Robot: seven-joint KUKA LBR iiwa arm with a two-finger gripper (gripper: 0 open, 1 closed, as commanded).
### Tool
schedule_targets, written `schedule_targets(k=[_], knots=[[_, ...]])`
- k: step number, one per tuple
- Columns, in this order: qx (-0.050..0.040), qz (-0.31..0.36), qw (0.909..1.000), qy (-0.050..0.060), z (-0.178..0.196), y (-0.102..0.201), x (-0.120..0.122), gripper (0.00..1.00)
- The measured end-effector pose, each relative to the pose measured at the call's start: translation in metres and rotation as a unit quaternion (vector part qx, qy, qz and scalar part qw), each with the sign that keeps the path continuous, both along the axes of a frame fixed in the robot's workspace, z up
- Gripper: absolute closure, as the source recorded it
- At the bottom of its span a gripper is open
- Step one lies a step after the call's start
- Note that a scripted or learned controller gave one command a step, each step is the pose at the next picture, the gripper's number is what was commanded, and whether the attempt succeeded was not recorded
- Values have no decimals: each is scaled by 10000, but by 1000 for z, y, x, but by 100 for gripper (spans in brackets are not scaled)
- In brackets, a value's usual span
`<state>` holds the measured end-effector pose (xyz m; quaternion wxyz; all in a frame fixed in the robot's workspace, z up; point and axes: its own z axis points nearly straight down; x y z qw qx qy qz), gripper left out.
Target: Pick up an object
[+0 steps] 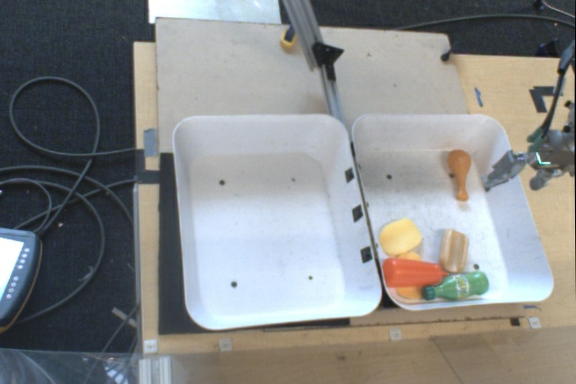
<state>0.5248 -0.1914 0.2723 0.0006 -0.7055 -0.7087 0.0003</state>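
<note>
The end effector [522,174] sits at the right rim of the right bin [423,135], low over the wall. Its two fingers look spread apart with nothing between them, so it's not holding anything.

Closest thing to it is a brown drumstick-shaped toy [460,173], just to its left on the bin floor and lying on its own, fat end toward the back, not touching the end effector.

The rest is bunched in the front part of that bin:
- a yellow lumpy piece [400,237] near the divider
- a tan bun-like block [453,250] just right of it
- a red-orange carrot-ish stick [412,272] lying flat in front of the yellow one
- a green bottle [457,286] on its side against the front wall, cap touching the stick. It has a pale label, but it's too small to read.

The left bin [193,220] sits beside it, both on the tabletop [234,58]. There's a tablet [13,270] on the floor far left, among black cables [54,148].
</note>
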Motion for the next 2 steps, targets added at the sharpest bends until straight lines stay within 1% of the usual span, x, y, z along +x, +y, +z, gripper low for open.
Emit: schedule_targets(k=[1, 2], knots=[[-4, -1, 10000, -18, 2, 0, 1, 0], [4, -22, 10000, 12, -60, -1, -3, 0]])
